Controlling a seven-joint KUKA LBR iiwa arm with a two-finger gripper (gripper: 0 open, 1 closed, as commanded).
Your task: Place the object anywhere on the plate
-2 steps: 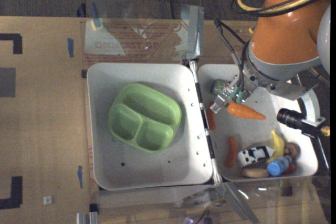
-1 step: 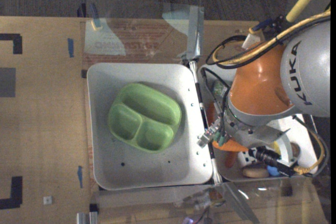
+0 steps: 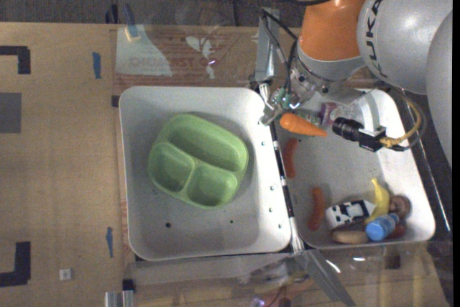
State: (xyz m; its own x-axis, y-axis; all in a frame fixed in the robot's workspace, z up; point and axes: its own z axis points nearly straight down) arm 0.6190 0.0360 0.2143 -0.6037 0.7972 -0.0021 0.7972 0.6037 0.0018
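A green divided plate (image 3: 199, 160) lies in the left white bin (image 3: 136, 111), a little left of that bin's middle. My gripper (image 3: 282, 108) hangs over the top left corner of the right bin (image 3: 420, 216), close to the rim shared by the two bins. It is shut on the thick end of an orange carrot (image 3: 303, 125). The carrot sticks out to the right, raised off the bin floor. The plate sits about a hand's width to the left and below the gripper.
The right bin holds two red sausage-like pieces (image 3: 290, 157) (image 3: 316, 207), a black-and-white toy (image 3: 350, 213), a banana (image 3: 381, 194) and a blue bottle (image 3: 379, 228) in its lower right corner. The arm's grey and orange body (image 3: 338, 11) covers the upper right.
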